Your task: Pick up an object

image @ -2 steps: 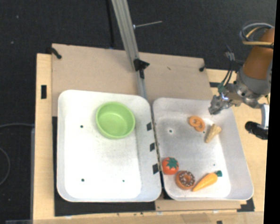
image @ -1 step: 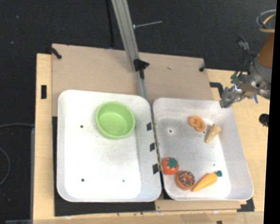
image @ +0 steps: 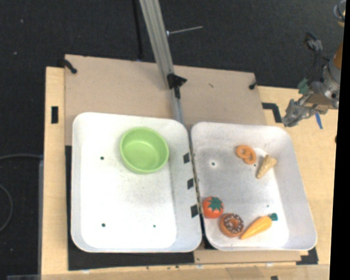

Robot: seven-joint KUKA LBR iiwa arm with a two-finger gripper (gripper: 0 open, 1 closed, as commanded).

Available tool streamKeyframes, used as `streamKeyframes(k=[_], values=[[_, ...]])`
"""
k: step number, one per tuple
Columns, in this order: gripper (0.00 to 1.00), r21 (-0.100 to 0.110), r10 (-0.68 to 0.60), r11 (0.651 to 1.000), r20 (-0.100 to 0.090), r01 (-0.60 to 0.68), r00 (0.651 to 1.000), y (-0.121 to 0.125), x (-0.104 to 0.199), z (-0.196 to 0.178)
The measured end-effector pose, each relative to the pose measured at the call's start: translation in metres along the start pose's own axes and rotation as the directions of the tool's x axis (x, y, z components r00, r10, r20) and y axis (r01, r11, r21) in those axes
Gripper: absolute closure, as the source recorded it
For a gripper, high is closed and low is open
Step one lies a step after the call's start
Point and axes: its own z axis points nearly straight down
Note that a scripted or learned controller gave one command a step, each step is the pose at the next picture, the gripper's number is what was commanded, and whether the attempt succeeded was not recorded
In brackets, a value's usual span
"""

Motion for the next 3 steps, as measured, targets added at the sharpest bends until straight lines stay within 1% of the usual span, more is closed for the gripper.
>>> streamKeyframes(k=[1,2,3], values=[[1.0,0.005,-0.001,1.0,-0.002,0.001,1.0,-0.023,0.046,-0.004],[1.0,0.005,-0.004,1.0,-0.003,0.004,1.0,-0.041,0.095,-0.009],[1.0,0.005,0.001,1.0,-0.002,-0.001,1.0,-0.057,0.144,0.008]])
